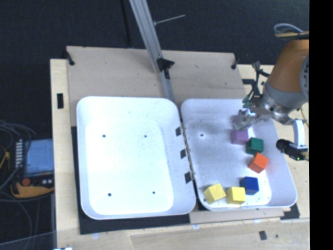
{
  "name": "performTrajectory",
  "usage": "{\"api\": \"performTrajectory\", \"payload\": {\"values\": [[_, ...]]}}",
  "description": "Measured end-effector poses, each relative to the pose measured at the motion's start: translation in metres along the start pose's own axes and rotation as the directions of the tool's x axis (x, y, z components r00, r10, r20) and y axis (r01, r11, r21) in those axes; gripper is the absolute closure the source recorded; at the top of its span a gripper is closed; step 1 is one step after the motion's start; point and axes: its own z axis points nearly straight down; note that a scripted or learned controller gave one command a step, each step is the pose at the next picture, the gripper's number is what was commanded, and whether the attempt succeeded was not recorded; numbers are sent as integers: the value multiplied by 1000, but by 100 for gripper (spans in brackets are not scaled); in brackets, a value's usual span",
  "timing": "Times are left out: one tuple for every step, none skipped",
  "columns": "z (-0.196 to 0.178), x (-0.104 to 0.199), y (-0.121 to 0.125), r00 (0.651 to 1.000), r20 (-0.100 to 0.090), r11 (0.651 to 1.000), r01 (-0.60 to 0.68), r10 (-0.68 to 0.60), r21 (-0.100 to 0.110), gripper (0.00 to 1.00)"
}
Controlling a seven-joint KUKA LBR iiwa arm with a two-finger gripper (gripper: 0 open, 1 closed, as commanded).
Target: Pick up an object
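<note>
While the grey arm [285,82] with its orange band reaches in from three o'clock, its hand [241,123] sits low over the right bin [208,139], at about one o'clock from the bin's middle. Whether that hand is open or closed I cannot tell from where I stand. Just beside its tip, toward six o'clock, lies a purple block [240,136]; touching or not is unclear. A green block [254,145] lies next at four o'clock from the purple one, then an orange block [258,162] below it. Along the bin's six o'clock edge sit a blue block [250,184] and two yellow blocks [214,192] [236,195], side by side. The left bin [130,155] rests on the counter [104,72] at nine o'clock
</note>
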Motion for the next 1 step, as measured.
{"api": "performTrajectory", "payload": {"values": [[-55,-2,2,1000,1,1000,1,-1,-2,100]]}}
